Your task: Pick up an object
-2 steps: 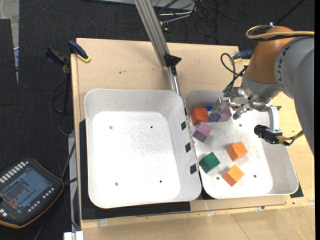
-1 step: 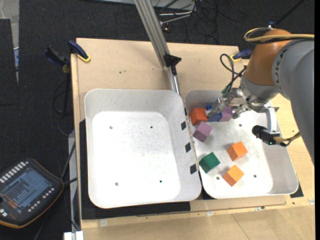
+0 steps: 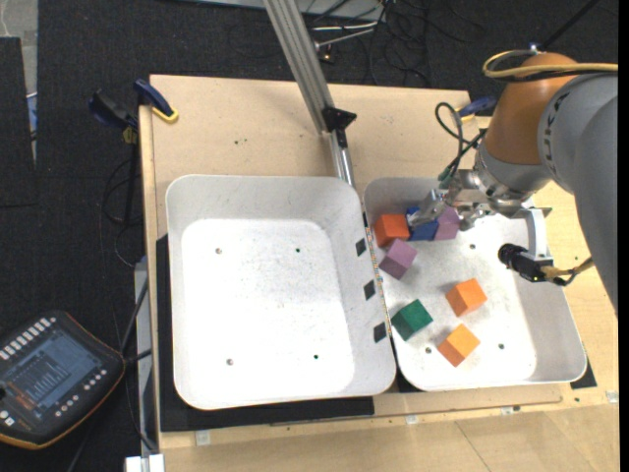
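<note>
nearest the lens, at the near left corner, a teach pendant (image 3: 49, 386) lies on the dark floor off the bench, its screen lit, presumably parked within an operator's reach. moving right, the left bin (image 3: 265, 288) sits on the wooden bench (image 3: 246, 116), a likely drop zone for whatever gets lifted. a slanted metal pole (image 3: 305, 62) crosses the far side and ends near the seam between the two bins.

the right bin (image 3: 550, 352) carries all the candidates for the task: an orange-red block (image 3: 393, 228), a blue block (image 3: 425, 229) and a purple block (image 3: 447, 225) bunched together at its far left, a second purple block (image 3: 399, 259) just near of them, a green block (image 3: 412, 318) beside the left wall, and two orange blocks, one (image 3: 467, 296) mid-bin and one (image 3: 458, 344) nearer the camera (the loose ones look the easier picks, being well apart from their neighbours).

the gripper (image 3: 447, 203) hangs over the far cluster, right above the blue and purple blocks, the grey arm with its orange band (image 3: 526, 116) reaching in from the right. whether its pincer is spread or pressed together cannot be told from this angle, and no block is visibly between its tips. the crowding there is the risk: a descent could nudge a neighbour rather than seat cleanly on one block.
</note>
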Tool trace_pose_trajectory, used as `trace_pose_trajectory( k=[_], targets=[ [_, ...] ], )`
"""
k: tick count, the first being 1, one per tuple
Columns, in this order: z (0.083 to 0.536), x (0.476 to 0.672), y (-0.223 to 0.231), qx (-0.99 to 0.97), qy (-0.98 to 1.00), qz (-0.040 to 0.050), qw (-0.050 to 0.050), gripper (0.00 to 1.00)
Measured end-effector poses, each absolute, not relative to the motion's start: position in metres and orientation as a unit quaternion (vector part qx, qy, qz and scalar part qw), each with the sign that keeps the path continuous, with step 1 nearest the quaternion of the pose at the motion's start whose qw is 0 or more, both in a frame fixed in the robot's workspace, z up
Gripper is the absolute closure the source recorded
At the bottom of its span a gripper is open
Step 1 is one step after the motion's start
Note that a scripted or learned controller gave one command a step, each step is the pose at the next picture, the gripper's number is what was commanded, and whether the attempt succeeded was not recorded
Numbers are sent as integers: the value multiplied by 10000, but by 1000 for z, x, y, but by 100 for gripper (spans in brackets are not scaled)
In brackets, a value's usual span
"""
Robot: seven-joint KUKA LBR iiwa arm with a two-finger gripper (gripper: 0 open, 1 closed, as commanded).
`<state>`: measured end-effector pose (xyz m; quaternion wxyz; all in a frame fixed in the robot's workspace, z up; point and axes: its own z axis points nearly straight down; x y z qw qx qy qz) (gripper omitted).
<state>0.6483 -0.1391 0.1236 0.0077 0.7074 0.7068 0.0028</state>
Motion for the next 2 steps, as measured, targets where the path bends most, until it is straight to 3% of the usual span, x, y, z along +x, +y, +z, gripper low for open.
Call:
trace_pose_trajectory(
  k=[1, 2],
  targets=[
    [175, 657, -146, 7064, 7079, 10, 18, 100],
    [237, 658, -153, 7065, 7077, 22, 42, 100]
  ],
)
